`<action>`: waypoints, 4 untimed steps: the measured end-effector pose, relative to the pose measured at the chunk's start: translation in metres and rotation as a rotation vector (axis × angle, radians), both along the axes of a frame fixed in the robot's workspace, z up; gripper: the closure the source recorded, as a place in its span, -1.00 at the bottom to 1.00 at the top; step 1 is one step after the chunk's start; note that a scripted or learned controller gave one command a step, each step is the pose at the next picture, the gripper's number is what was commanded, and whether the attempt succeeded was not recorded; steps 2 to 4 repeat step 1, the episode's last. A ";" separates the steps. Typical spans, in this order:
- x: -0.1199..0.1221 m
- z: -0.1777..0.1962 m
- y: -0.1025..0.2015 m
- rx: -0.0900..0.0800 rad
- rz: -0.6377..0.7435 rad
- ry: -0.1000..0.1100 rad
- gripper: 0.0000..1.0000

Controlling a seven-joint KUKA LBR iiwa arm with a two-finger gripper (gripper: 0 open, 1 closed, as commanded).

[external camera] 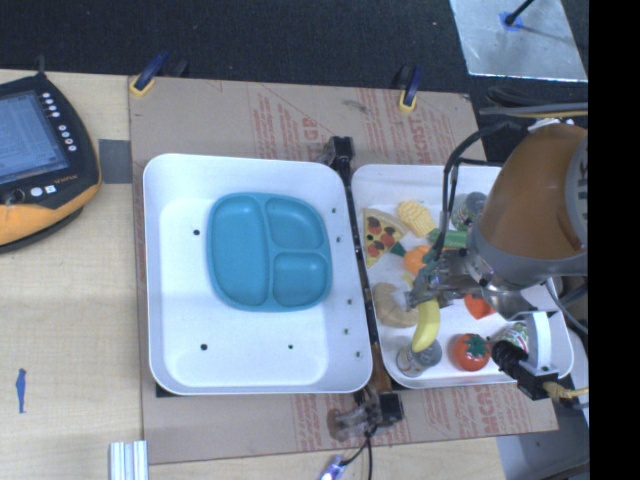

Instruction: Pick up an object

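Above banana (427,325), end effector (432,280).

— Where does the camera sit?
— High above the left bin (160,268), looking down at a slant.
— How near?
— Far enough that the right bin (385,183) beside it fits.

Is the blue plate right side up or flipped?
Right side up: the blue plate shows its three compartments facing up in the left bin.

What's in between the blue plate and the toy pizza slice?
In the camera view, only white bin walls: the left bin's right rim and the right bin's left rim stand between the blue plate and the pizza slice.
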State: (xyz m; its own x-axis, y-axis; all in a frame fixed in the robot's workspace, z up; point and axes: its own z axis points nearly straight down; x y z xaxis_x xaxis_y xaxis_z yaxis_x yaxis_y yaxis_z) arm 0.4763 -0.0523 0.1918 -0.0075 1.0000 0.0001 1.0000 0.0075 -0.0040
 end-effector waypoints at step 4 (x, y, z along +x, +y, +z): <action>0.000 0.051 0.019 0.001 -0.003 -0.002 1.00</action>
